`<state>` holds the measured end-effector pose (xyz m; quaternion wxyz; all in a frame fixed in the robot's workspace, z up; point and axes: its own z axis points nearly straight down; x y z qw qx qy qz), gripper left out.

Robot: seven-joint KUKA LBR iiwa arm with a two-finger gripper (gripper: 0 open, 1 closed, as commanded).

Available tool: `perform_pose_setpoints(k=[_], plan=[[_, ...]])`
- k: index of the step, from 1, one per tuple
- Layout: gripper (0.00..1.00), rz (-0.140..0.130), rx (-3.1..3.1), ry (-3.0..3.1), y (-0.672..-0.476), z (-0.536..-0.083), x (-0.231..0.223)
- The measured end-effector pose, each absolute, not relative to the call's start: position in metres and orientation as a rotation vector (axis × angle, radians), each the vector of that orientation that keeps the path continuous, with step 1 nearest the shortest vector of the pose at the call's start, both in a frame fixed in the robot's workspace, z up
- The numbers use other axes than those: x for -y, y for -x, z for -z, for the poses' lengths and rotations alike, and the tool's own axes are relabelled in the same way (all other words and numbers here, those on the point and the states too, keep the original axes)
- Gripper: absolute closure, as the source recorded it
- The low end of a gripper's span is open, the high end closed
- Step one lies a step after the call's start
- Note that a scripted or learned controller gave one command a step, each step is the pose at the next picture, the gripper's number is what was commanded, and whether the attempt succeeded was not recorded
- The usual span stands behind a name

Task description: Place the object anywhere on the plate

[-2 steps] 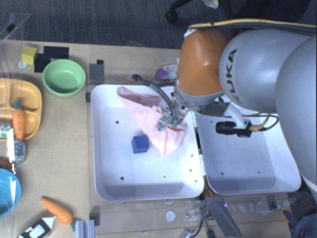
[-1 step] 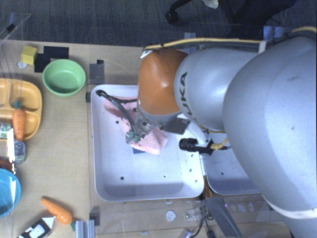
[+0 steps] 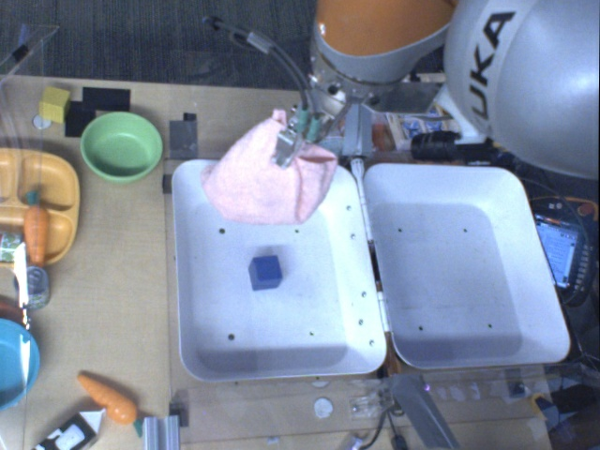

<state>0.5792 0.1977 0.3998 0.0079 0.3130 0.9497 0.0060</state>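
Note:
A pink cloth (image 3: 267, 181) hangs bunched over the back edge of the left bin (image 3: 211, 345), its top pulled up into a peak. My gripper (image 3: 289, 146) is at that peak, fingers shut on the cloth's upper fold. A small blue cube (image 3: 266, 272) lies on the left bin's floor, in front of the cloth and apart from it. Left of the bins, on the bench, sit a yellow divided plate (image 3: 52, 181) and, at the lower left edge, part of a blue plate (image 3: 17, 364).
The right bin (image 3: 469, 251) stands beside the left one. A green bowl (image 3: 121, 145) sits at the back left. One carrot (image 3: 36, 234) lies on the yellow plate and another (image 3: 108, 397) near the front left. The arm's large body overhangs the back right.

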Motion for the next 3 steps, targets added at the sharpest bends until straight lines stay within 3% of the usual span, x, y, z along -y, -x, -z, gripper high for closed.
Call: perform_pose_setpoints(k=[1, 2, 3], plan=[[1.00, -0.005, -2.999, -0.926, -0.487, -0.283, -0.228], [1.00, -0.008, -3.113, -0.327, -0.504, -0.297, -0.155], [1.00, -0.006, -3.117, -0.350, -0.569, -0.249, -0.180]])
